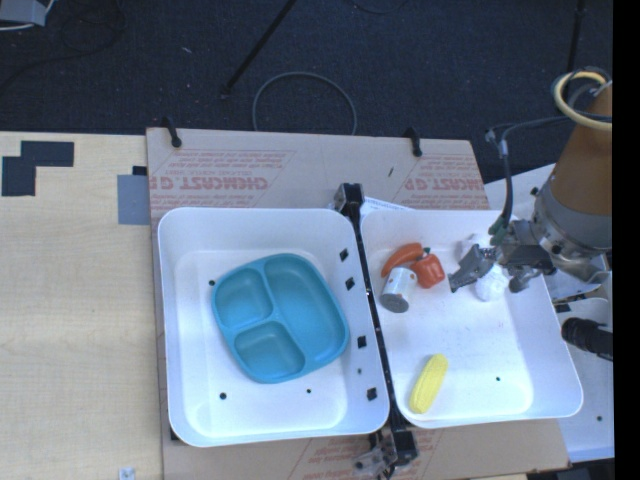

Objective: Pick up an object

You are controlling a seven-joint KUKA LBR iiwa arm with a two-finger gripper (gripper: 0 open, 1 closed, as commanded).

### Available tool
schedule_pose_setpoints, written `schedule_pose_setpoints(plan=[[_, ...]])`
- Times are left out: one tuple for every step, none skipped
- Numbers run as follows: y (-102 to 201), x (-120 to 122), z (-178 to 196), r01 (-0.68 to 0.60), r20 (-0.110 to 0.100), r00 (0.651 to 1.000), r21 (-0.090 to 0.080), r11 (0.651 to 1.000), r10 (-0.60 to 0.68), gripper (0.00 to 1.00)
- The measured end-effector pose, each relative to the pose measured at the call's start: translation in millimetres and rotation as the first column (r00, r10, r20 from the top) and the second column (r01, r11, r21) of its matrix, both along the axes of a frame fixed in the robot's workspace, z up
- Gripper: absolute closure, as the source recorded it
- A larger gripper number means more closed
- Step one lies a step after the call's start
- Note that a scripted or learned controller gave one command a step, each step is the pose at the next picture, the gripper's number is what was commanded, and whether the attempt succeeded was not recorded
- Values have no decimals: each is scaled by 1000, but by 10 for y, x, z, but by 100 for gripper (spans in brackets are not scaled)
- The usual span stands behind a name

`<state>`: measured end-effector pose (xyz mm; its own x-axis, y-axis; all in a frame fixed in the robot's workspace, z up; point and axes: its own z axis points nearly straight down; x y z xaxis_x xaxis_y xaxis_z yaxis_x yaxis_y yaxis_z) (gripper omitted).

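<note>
The gripper is seen low over the right bin, near that bin's upper right part, with the arm reaching in from the right. Its two dark fingers are spread apart, one on each side of a small white object, which lies on the bin floor between and just below them. Whether that white object is touched by the fingers cannot be told; it is not shown lifted.

To the left of the gripper, in the same bin, an orange object is found, and a small grey and white cup-like object is tipped against its lower left side, the two touching. Nearer the front edge of the right bin, well apart from the gripper, a yellow corn cob is laid at a slant.

The left bin is set just beside the right one, the two being divided by a black strip with clips. In the left bin a blue divided plate is laid flat, with three compartments, turned at an angle.

Both bins are carried on a sheet of cardboard with red print, which rests on a pale wooden bench
</note>
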<state>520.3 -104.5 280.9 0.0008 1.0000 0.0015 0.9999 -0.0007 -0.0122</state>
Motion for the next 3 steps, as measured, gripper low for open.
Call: schedule_pose_setpoints(plan=[[-2, 16, 53, -1, 11, 1000, -2, 1000, 1, 0], [71, -68, -479, -1, 5, 1000, 0, 1000, 1, 0], [166, -105, -976, 1, 4, 1000, 1, 1000, -1, 0]])
